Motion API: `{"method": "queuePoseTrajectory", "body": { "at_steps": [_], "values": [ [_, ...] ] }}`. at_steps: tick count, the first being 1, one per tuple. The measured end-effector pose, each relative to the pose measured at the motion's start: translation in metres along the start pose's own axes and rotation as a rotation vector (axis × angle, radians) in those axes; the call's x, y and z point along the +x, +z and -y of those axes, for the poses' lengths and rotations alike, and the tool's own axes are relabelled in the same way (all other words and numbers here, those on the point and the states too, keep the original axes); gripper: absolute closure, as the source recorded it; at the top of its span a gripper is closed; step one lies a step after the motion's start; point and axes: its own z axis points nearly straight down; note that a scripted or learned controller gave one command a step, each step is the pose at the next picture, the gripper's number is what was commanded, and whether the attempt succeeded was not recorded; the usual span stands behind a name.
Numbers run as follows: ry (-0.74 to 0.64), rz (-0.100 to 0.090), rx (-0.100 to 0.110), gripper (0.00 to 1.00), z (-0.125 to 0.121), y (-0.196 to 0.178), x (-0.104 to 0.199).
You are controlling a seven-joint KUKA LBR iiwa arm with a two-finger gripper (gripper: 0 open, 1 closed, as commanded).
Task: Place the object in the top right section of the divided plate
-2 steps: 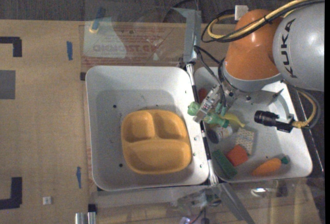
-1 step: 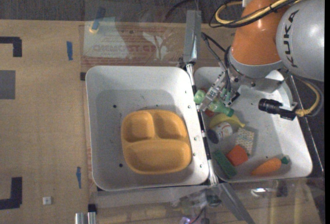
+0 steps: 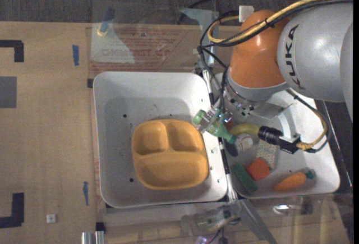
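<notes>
A yellow divided plate [image 3: 168,173] lies in the left bin [image 3: 112,125], with two small sections on its far side and one large section nearer me. My gripper [image 3: 215,118] hangs under the orange wrist band, over the wall between the two bins and just right of the plate's top right section [image 3: 186,137]. It is shut on a green bottle-like object [image 3: 220,129], which lies slanted from upper left to lower right above the bin wall. The arm hides the fingers' upper parts.
The right bin [image 3: 328,178] holds a carrot [image 3: 290,182], an orange-red piece [image 3: 258,169], a dark green piece [image 3: 244,178], a yellow banana-like item [image 3: 244,129] and a speckled item [image 3: 266,152]. The arm's body covers that bin's far half.
</notes>
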Motion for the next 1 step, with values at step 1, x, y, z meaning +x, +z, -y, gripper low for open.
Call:
{"method": "queuePoseTrajectory", "body": {
  "at_steps": [1],
  "values": [
    [-0.017, 0.001, 0.0, 1.0, 0.0534, -0.0003, -0.0568]
  ]
}}
